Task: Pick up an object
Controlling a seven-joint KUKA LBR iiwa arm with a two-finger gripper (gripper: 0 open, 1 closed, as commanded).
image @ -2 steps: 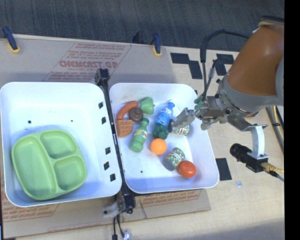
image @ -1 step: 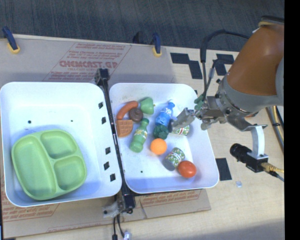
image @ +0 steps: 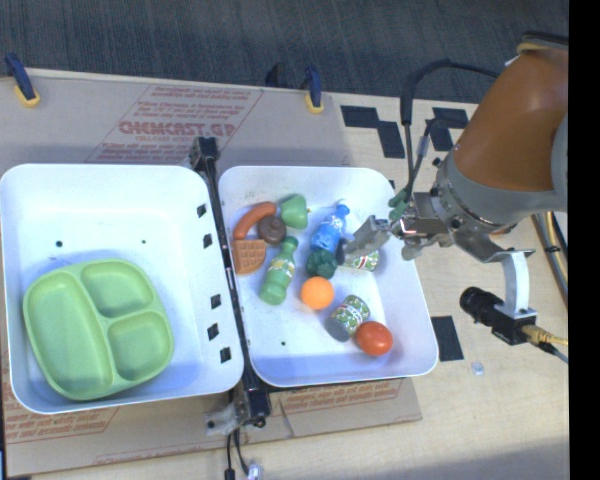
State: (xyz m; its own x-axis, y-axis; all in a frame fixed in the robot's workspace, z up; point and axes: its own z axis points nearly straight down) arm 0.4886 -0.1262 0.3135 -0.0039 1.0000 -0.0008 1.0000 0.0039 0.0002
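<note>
Two white bins: left bin point(image: 20, 193) holds a green tray point(image: 95, 326); right bin point(image: 405, 298) holds mixed toy food. Gripper point(image: 365, 240) sits right of centre, just above a small can point(image: 364, 260). Jaws: state cannot be told. Step: approach. Next: descend squarely, close on can.

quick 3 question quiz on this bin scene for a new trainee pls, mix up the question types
1. True or false: the green tray lies in the same bin as the orange ball.
2. Which lies nearest the right bin's front corner? A) blue bottle B) tomato C) green bottle
3. Fill in: the gripper hangs over the ___ bin.

Key: 1 false; 2 B; 3 right
</note>
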